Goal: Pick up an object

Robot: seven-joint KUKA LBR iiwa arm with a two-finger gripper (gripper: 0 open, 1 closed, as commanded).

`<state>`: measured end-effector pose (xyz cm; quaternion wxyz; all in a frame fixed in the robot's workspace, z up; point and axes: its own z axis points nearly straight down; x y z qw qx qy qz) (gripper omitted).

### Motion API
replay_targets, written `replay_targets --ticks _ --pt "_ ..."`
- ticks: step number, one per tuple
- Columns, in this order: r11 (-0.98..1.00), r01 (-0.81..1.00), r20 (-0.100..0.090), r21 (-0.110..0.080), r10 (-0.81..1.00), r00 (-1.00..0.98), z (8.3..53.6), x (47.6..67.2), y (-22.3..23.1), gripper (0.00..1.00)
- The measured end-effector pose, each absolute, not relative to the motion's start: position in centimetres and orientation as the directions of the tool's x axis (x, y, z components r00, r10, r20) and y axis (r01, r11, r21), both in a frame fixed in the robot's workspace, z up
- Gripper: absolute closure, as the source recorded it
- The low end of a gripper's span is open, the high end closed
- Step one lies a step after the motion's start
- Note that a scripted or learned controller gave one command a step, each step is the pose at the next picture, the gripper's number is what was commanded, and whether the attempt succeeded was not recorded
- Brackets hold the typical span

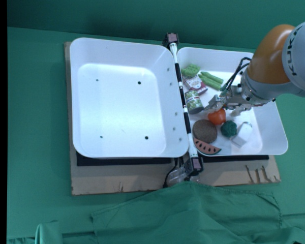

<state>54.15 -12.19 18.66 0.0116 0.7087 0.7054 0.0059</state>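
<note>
The right bin (267, 136) holds several toy foods. There is a red tomato (217, 117), a dark green broccoli (229, 129), a brown round patty (205, 130), a watermelon slice (207, 147), a green can (193, 101), a red and white packet (195, 83), green pods (211, 79), a light green block (190, 69) and a white cup (242, 134). My gripper (221, 105) hangs low in this bin, just above the tomato's far side. Nothing is visibly held in it.
The left bin (122, 98) lies beside the right one, and a black and white divider bar (180, 93) runs between them. A cardboard sheet (117, 179) lies under both bins. Green cloth (193, 212) covers the front of the bench.
</note>
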Motion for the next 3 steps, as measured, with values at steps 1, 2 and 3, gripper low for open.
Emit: replay_targets --ticks 1,2,3 --pt "0.004 1.0 0.0 0.015 1.0 -0.004 28.6 53.0 -6.6 0.0" --pt "0.002 1.0 0.001 0.002 1.0 -0.002 28.0 52.9 -1.8 0.0" --pt "-0.006 1.0 -0.002 0.006 1.0 0.006 28.0 54.2 -5.9 0.0"
